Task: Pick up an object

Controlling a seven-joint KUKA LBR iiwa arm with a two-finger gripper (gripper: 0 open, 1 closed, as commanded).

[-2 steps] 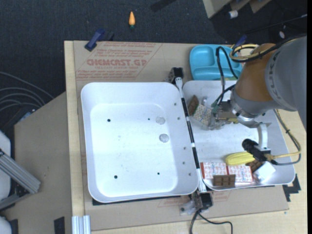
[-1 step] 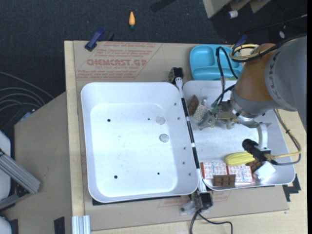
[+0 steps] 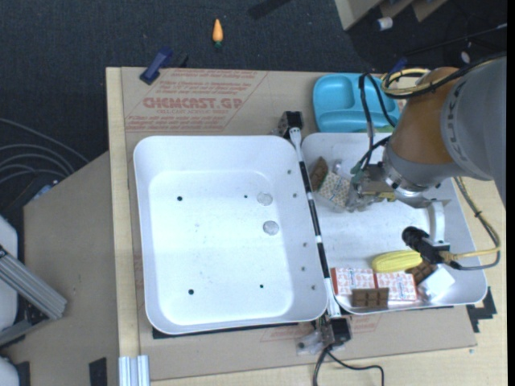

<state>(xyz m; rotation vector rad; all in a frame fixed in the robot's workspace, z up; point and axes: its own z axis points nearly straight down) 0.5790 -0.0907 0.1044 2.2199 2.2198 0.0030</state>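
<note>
My gripper (image 3: 360, 190) is low in the right bin (image 3: 378, 223), near its far left corner. It stands right against a pale speckled pouch (image 3: 334, 188), at the pouch's right edge. A small brown piece (image 3: 319, 170) lies just beyond the pouch by the bin wall. Toward the front of the bin lie a yellow corn-like thing (image 3: 397, 260), a brown chocolate bar (image 3: 370, 297), a red-and-white patterned packet (image 3: 352, 278) and a white block (image 3: 439, 283). I see nothing lifted off the bin floor.
The left bin (image 3: 161, 215) holds two small grey discs (image 3: 268, 214) near its right side. A light blue tray (image 3: 342, 103) sits behind the right bin. The grey arm with its orange band (image 3: 430, 127) covers the right bin's far right part.
</note>
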